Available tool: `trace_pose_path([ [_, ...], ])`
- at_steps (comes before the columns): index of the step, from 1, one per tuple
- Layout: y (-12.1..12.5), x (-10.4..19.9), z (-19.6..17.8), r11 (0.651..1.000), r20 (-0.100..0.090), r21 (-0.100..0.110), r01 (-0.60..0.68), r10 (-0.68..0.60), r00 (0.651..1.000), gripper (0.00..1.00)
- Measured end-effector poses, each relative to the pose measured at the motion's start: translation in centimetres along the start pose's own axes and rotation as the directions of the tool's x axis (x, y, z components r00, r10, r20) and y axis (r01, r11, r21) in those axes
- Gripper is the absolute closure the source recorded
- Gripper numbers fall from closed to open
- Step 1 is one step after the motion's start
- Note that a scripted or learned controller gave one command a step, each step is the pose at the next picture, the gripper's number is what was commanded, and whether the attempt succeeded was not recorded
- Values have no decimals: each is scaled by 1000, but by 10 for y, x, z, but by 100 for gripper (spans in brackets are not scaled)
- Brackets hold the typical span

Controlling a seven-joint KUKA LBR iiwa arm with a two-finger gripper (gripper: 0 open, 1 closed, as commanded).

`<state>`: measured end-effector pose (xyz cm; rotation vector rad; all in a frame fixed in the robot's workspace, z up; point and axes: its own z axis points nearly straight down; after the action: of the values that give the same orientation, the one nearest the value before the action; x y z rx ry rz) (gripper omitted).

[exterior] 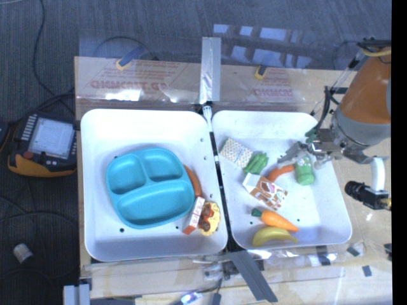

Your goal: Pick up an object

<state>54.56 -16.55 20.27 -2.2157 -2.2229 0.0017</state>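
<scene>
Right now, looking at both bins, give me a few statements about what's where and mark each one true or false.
1. The blue tray lies in the left bin. True.
2. The banana lies in the left bin. False: it lies in the right bin, near the front wall.
3. A carrot lies just behind the banana. True.
4. The gripper hangs over the blue tray. False: it is over the right bin, by a green object.
</scene>
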Motion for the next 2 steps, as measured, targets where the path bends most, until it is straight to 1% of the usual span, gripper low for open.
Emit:
trace_pose_path([
  [1,54,-44,108,1000,-3,-7,14,-14,1000,0],
  [2,53,-43,100,1000,-2,-4,16,-16,1000,100],
])
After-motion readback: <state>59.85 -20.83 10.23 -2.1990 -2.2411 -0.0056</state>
